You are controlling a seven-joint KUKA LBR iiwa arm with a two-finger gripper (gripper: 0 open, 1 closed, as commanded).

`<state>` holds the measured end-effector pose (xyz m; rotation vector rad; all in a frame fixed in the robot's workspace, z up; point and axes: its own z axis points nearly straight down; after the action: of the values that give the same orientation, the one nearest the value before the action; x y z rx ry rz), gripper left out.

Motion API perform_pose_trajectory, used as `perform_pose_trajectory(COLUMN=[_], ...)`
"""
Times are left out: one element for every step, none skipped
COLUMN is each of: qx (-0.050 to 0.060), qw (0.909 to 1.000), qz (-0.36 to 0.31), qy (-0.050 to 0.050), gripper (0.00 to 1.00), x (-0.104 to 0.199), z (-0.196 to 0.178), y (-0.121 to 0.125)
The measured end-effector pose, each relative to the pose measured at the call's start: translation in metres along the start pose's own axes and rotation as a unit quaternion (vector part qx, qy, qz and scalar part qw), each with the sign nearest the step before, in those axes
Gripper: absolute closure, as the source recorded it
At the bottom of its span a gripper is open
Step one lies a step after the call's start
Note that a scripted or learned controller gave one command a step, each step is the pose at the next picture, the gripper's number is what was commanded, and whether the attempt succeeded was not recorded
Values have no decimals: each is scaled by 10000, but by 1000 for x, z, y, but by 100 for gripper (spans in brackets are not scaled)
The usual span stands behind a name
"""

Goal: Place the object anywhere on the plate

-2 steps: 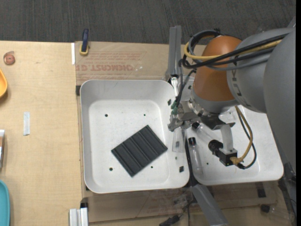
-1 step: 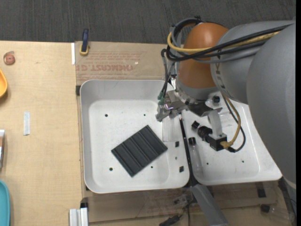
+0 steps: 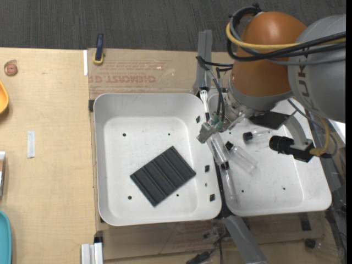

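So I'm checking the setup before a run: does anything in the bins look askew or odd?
The dark ribbed plate lies turned at an angle in the left bin, not square to its walls. Nothing looks spilled or damaged.

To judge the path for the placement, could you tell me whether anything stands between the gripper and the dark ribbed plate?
Nothing visible does. The gripper hangs above the seam between the two bins, and the dark ribbed plate lies lower left of it in the left bin, with just white floor between them.
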<state>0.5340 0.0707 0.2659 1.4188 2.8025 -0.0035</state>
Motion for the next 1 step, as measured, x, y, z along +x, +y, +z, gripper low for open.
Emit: perform_pose_trajectory(qx=[-1], qw=[10000], qz=[-1], qy=[-1], gripper=[0], x=[0], z=[0], y=[0])
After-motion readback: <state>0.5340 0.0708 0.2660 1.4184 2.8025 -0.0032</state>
